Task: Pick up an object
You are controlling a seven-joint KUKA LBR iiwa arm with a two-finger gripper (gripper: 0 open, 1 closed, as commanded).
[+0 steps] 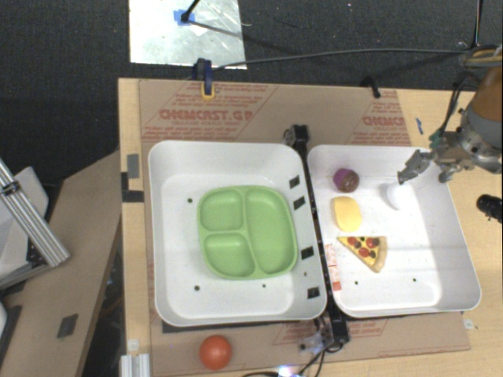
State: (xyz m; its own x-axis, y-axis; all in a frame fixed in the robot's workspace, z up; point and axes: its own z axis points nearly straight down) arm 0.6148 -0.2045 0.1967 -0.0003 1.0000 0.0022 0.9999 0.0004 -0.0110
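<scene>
The right bin (440, 289) holds three small objects along its left side. A purple round piece (346, 180) lies at the top, a yellow lump (346, 212) just below it, and a pizza slice toy (365, 250) below that. My gripper (428, 173) hangs over the bin's upper right part, to the right of the purple piece and apart from it. Its two fingers are spread open with nothing between them. A soft shadow falls on the bin floor under the left finger (409, 169).
The left bin (173, 210) carries a green divided plate (247, 231). A red ball (215, 351) rests on the bench in front of the left bin. Black clips (299, 137) sit along the seam between the bins. A metal frame (27, 218) stands at far left.
</scene>
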